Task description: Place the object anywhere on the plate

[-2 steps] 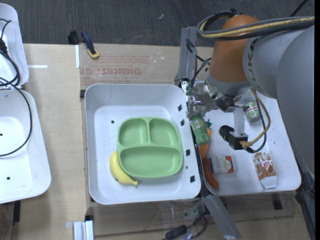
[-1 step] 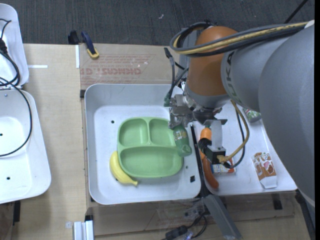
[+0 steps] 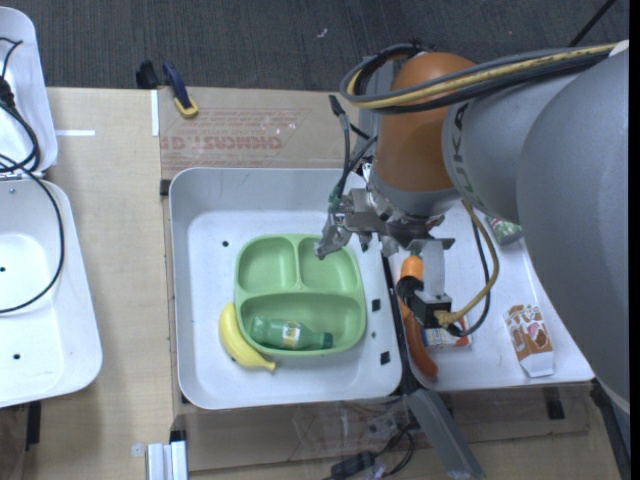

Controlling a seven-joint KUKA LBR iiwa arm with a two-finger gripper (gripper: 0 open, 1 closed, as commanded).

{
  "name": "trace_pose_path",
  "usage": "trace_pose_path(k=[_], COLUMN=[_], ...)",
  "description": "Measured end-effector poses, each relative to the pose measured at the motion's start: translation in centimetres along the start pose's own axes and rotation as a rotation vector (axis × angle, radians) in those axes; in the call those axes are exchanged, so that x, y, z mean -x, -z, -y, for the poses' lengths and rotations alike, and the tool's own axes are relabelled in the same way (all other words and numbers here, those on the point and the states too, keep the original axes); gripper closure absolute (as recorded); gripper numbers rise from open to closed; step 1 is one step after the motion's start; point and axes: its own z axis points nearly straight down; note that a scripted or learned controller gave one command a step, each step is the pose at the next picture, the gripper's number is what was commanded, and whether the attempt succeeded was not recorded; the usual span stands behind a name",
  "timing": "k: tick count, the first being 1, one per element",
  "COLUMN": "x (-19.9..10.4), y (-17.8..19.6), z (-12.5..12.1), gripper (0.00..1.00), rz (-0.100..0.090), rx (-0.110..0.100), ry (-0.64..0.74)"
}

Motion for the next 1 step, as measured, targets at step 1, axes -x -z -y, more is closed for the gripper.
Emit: trace_pose_path(k=[1], x=[4.39], y=[0.38], z=[3.03], gripper=[0.0], rz=[0.0], rx=[-0.001], ry=[-0.231])
